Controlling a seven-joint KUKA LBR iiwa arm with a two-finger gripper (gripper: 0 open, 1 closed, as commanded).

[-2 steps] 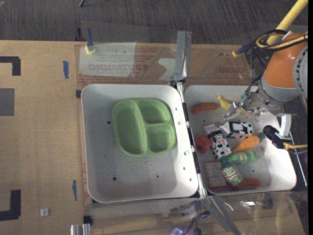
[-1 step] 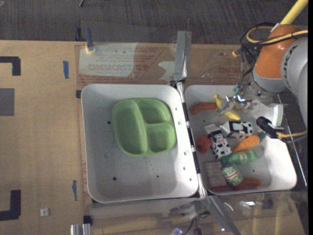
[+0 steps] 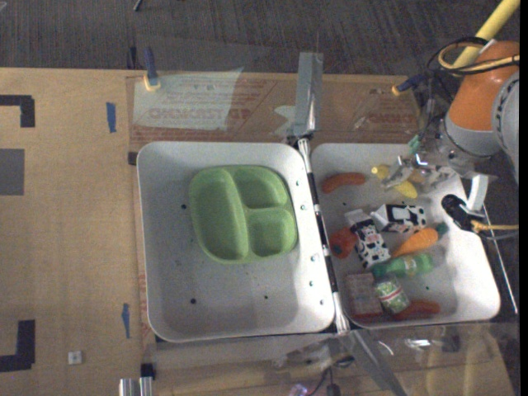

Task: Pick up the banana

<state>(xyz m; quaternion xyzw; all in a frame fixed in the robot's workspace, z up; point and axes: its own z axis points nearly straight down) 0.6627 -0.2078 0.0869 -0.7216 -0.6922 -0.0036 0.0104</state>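
The banana (image 3: 405, 190) lies in the far part of the right bin (image 3: 483, 291), toward its right side, a yellow shape partly covered by the gripper (image 3: 415, 172), which hangs directly over it. Whether the gripper is released or clenched cannot be told from this angle, nor whether it touches the fruit. Just left of the banana lies an orange-red sausage (image 3: 342, 181). Nearer sit two cow-patterned cartons, one (image 3: 400, 216) just near of the banana and the other (image 3: 371, 245) further left. A carrot (image 3: 417, 242) lies slantwise beside them, and a red lump (image 3: 341, 242) rests against the bin's left wall. Nearer still are a green bottle (image 3: 406, 266), a small can (image 3: 393, 295), a pinkish box (image 3: 363, 292) and a red piece (image 3: 417, 309) by the near wall. The crowding is all on the banana's near and left sides. The left bin (image 3: 165, 304) holds a green divided plate (image 3: 243, 213) in its far half. A metal strip (image 3: 309, 97) runs out from between the bins on the far side. The bins rest on a tan bench (image 3: 66, 221) marked with black corner shapes and bits of blue tape (image 3: 110, 116). Clear printed sheets (image 3: 194, 101) lie flat just beyond the bins, and dark grey carpet (image 3: 247, 15) fills the far edge.
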